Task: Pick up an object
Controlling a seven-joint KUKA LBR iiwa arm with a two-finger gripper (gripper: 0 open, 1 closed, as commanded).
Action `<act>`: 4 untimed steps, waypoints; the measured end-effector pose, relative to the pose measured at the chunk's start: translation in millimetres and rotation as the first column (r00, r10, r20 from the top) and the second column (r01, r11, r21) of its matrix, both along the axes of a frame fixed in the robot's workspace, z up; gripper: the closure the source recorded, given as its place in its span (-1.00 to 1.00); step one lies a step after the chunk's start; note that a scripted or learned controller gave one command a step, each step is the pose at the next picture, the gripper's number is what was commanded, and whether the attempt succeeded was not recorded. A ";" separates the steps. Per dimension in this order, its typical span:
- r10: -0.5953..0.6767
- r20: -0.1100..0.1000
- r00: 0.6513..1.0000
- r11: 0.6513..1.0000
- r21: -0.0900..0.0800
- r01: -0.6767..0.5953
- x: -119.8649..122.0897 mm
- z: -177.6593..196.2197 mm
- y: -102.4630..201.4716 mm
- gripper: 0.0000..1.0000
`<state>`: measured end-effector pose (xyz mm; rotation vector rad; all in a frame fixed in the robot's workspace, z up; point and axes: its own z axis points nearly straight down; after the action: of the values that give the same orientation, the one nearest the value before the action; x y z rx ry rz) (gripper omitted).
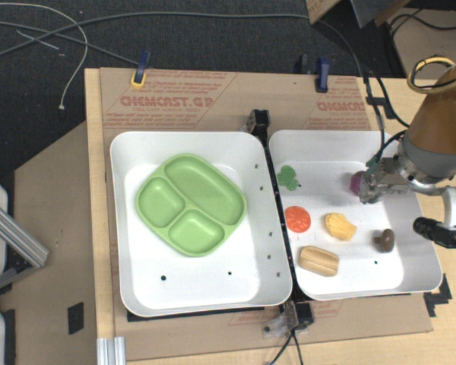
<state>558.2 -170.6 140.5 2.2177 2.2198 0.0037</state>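
Left bin (137, 280) is holding a green divided plate (191, 204), lying flat. Right bin (342, 147) is carrying the small items, its right edge hidden under the arm (441, 128). Gripper (374, 185) is sitting low over a purple object (357, 182), mostly covered; finger state cannot be told. Tan bread roll (318, 260), yellow piece (340, 226), orange-red round (297, 219), green sprig (288, 177) and brown lump (384, 239) are lying apart.
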 end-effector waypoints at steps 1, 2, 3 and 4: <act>0.001 0.003 1.000 1.000 -0.001 -0.001 -3.1 63.7 1.4 1.00; 0.001 0.004 1.000 1.000 -0.002 -0.001 -0.1 128.5 -2.4 1.00; 0.006 -0.004 1.000 1.000 0.003 -0.006 8.1 126.3 59.5 1.00; 0.004 -0.007 1.000 1.000 0.003 -0.004 8.2 108.7 109.7 1.00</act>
<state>566.4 -60.8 249.2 2.2183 2.2298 -0.0007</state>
